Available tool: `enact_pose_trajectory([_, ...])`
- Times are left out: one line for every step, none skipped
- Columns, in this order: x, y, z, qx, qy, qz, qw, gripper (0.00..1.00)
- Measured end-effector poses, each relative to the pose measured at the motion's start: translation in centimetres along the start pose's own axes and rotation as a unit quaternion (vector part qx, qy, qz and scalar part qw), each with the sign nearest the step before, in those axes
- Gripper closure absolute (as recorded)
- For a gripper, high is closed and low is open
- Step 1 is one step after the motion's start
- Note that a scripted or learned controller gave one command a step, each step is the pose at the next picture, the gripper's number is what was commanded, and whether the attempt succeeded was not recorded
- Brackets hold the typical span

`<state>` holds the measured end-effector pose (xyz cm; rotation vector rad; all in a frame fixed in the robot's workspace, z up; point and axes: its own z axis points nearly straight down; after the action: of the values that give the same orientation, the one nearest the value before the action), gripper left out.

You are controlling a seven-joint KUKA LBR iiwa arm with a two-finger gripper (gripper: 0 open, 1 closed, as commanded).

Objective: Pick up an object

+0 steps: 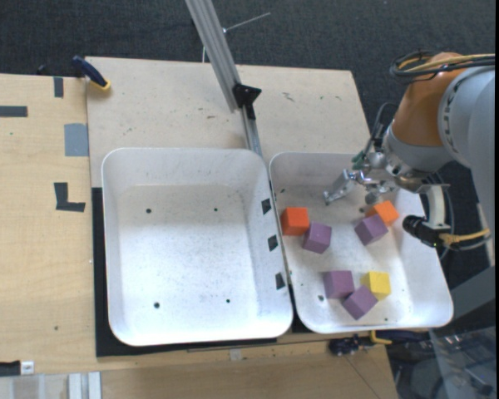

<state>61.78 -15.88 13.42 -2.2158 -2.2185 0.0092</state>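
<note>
While over the right bin (428, 302) | gripper (349, 185) state cannot be told | orange cube (296, 220) nearby

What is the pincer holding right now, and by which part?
Nothing that can be seen. The pincer hangs over the right bin, apart from the orange block and the purple blocks; no block sits between its fingers.

Two shallow white plastic bins sit side by side on a pale wooden table (33, 223). The left bin (116, 248) lies beside the right bin (424, 289), which holds several small foam cubes (318, 238) clustered toward its middle and front. The hand (358, 183) hangs over the right bin's rear.
</note>
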Motion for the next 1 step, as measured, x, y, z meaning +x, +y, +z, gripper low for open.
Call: enact_pose_trajectory([0.10, -0.13, 4.59, -0.001, 0.000, 0.000, 1.0000, 0.00])
